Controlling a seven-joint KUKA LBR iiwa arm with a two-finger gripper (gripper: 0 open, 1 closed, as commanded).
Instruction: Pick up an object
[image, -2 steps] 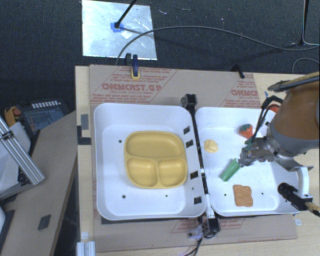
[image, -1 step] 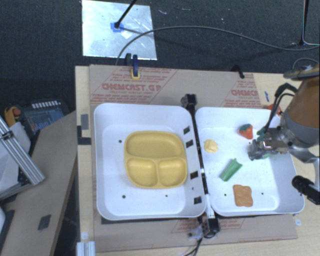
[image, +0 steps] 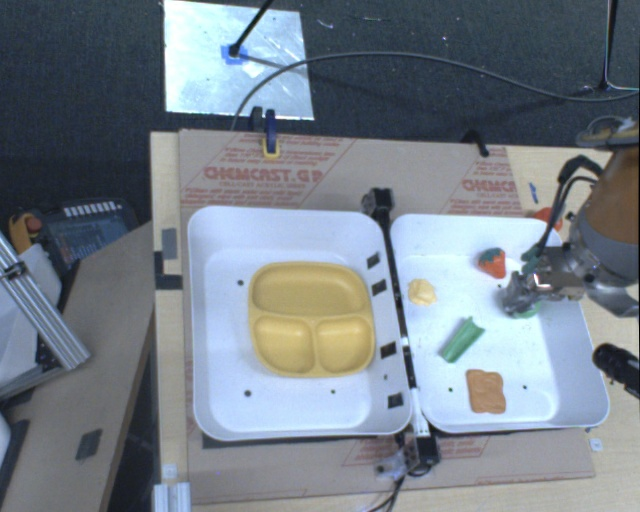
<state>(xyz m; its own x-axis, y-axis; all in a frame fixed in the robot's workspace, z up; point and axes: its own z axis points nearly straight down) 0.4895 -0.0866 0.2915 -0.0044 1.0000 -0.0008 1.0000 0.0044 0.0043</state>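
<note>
The right bin holds a small pale yellow piece, a green stick-shaped piece, an orange-brown flat piece and a red-orange piece with a green end. My gripper reaches in from the right and hangs low over the right part of that bin, just below the red-orange piece and right of the green stick. Something greenish shows right under its tip. The fingers are too small to read.
The left bin holds a yellow three-compartment tray. A black divider with clips runs between the bins. Cables and a foil sheet lie behind the bench.
</note>
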